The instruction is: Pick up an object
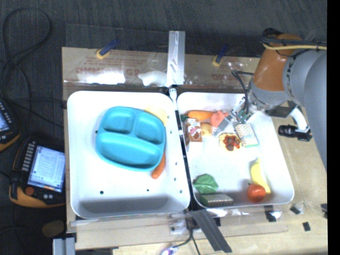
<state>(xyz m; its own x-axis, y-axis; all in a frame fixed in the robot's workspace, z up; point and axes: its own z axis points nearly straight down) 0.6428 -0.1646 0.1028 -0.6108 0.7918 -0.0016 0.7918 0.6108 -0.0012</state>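
Observation:
My gripper [237, 117] hangs low over the back of the right bin [281, 166], reaching in from the grey arm with the orange band [271, 70]. Just left of it lie a salmon-pink piece [218, 117] and an orange carrot [198, 115]. Right below it sit a checkered cracker-like piece [245, 134] and a small red-and-yellow pizza-like piece [230, 141]. A small brown-and-white box [194, 131] lies near the bin's left wall. Whether anything sits in the gripper is not visible.
The right bin's front holds a banana [259, 175], a red tomato [256, 192], a green leaf [205, 183] and a grey bar [217, 199]. The left bin [85, 195] holds a blue divided plate [130, 136], an orange stick [159, 168] and a yellow piece [154, 112] at its edges.

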